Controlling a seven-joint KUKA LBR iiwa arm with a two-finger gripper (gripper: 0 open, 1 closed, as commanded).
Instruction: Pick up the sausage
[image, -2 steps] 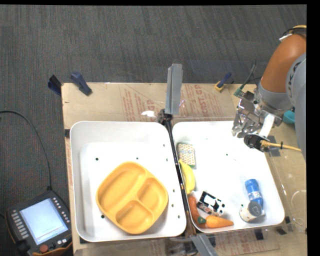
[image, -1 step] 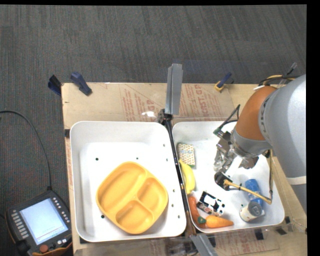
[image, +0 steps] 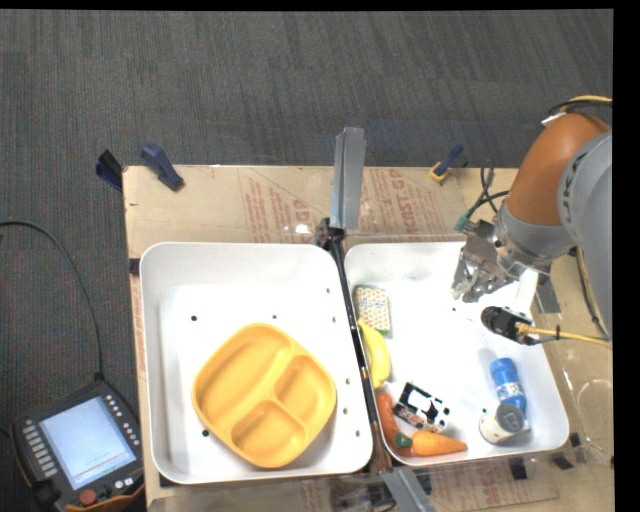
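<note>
Sausage lies tight to the right bin's left wall

Sausage (image: 385, 412) sits in the right bin (image: 430, 300), low along its left wall and touching or nearly touching it. A banana (image: 375, 355) lies just above it, a black-and-white object (image: 420, 407) just to its right, and a carrot (image: 437, 444) at its lower end. The bin's upper middle floor is bare white. The gripper (image: 472, 290) hangs over the bin's upper right part, well apart from the sausage; whether the claw is wide or narrow cannot be told. The sausage looks short, reddish-orange and smooth.
</note>
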